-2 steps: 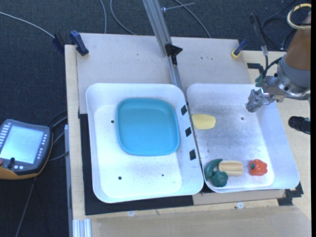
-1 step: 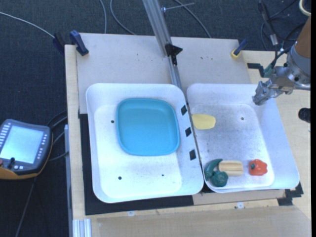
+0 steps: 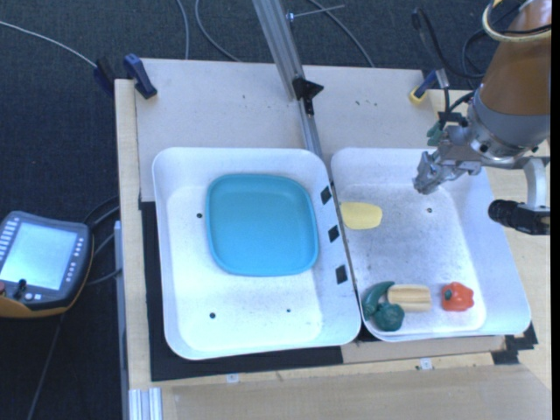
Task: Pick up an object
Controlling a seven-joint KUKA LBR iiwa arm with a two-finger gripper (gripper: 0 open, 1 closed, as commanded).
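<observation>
In the right bin [image 3: 490,261] lie a pale yellow piece [image 3: 360,215] by the left wall, a green toy vegetable [image 3: 382,306], a tan block [image 3: 409,297] and a red pepper [image 3: 456,297] along the front edge. My gripper [image 3: 426,180] hangs over the bin's far part, up and to the right of the yellow piece and apart from every object. Nothing shows between its fingers.
The left bin [image 3: 175,234] holds a blue square plate [image 3: 262,223]. A metal bar [image 3: 284,51] runs from the top down between the bins. A teach pendant [image 3: 39,261] lies at the far left, with cables on the dark floor behind the bench.
</observation>
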